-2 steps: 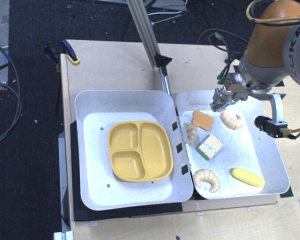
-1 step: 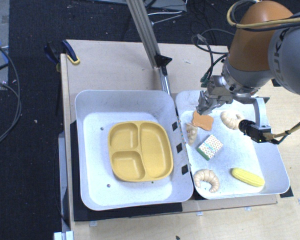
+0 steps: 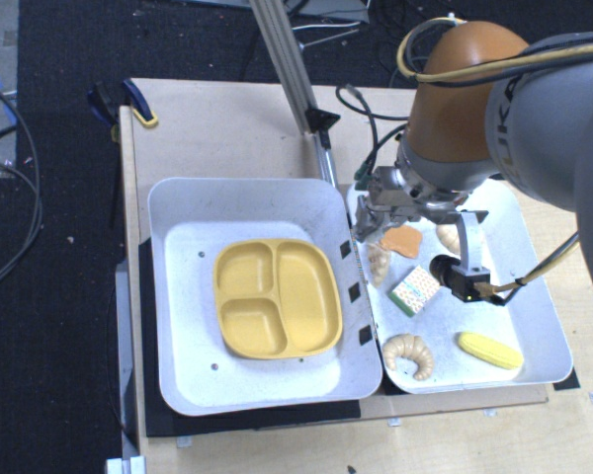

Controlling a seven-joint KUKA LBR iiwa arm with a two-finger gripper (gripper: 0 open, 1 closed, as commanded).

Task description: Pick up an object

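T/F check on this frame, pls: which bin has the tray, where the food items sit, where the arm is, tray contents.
1. The yellow divided tray lies in the left bin. True.
2. The croissant sits in one of the tray's compartments. False: it lies in the right bin, near its front edge.
3. The yellow corn cob lies in the right bin, to the right of the croissant. True.
4. The arm hangs over the left bin. False: the gripper is over the right bin's back part, by the orange wedge.
5. The green-and-white box lies in the right bin. True.
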